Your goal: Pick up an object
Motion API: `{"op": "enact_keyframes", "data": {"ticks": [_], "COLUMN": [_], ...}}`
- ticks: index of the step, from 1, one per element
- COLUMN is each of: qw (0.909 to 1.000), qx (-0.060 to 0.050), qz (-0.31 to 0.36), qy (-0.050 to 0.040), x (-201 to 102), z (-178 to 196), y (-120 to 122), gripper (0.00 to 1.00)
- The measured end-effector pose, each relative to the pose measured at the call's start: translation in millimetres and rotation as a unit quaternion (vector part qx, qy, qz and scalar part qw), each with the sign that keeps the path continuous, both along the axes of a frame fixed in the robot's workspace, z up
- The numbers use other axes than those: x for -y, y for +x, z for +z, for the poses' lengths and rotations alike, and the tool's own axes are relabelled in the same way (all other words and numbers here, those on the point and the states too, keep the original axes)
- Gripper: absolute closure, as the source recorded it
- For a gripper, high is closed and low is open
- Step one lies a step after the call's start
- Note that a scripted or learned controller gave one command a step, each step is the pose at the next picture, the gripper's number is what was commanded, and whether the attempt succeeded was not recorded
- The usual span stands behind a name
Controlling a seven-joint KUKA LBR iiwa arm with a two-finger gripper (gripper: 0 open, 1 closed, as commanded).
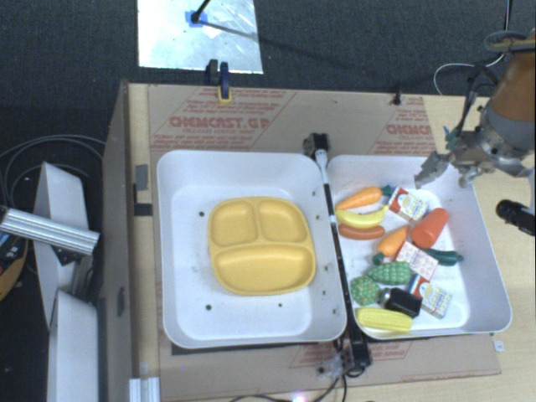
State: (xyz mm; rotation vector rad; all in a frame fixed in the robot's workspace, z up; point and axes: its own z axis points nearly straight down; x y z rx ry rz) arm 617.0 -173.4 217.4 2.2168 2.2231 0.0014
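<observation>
Hand: the hand [446, 165] is hovering above the far rim of the right bin [486, 249], its two fingers standing apart with nothing between them.
Where the pickings are lying: all in that right bin, heaped toward its left and middle; the left bin [180, 224] is carrying a yellow divided plate [260, 245].
Nearest candidates: the small red-and-white carton [408, 203] is sitting just below the hand, touching the red pepper [429, 228]; the orange carrot [360, 198] is lying beside the banana [362, 219].
Step, as I'm judging it: it is lining up over the pile before descending.
Doing it well: I'd be aiming for a piece with free sides, such as the carrot or the pepper, turning the fingers across its narrow width.
Risk: the toys are crowding each other, so a finger may be landing on a neighbour and pushing the target aside.
Rim: it is working near the bin wall, so dropping straight down looks wiser than sweeping in.
</observation>
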Motion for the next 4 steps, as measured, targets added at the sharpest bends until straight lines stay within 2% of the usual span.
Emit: {"op": "enact_keyframes", "data": {"ticks": [1, 2, 3, 4], "qw": [1.0, 1.0, 0.9999, 1.0], "qx": [-0.002, 0.008, 0.01, 0.0], "qz": [0.001, 0.0, 0.0, 0.0], "qy": [0.0009, -0.0016, -0.0038, 0.0], "x": [-70, -64, -80, -60], "z": [-106, -128, -127, -133], "y": [-45, -60, -77, -26], "gripper": [0.0, 0.0, 0.0, 0.0]}}
